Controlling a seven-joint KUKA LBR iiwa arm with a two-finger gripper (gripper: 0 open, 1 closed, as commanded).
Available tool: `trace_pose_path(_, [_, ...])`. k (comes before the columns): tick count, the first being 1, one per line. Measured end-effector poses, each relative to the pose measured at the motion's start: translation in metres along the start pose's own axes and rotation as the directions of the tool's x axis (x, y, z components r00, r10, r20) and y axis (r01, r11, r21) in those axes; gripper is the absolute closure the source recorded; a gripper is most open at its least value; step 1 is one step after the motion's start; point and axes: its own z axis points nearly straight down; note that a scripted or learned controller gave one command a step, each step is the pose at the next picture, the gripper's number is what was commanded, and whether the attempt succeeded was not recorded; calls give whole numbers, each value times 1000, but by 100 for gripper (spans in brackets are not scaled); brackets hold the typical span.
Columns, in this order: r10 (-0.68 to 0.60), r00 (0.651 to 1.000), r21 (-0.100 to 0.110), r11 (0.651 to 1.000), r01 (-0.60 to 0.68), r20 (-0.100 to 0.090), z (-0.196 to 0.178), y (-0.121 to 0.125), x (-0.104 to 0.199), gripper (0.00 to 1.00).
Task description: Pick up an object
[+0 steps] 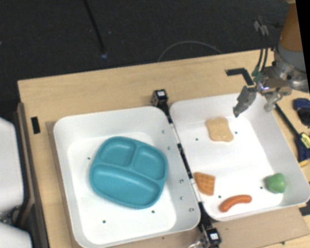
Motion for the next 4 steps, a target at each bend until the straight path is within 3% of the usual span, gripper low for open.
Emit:
trace_pose_path(1, [-2, 1000, -12, 1000, 2, 2, -7, 2, 0, 0])
trace_pose_path(3, [1, 1000, -5, 1000, -1, 4, 117, -1, 3, 0])
trace_pose_path(4, [2, 1000, -7, 1000, -2, 5, 160, -5, 3, 0])
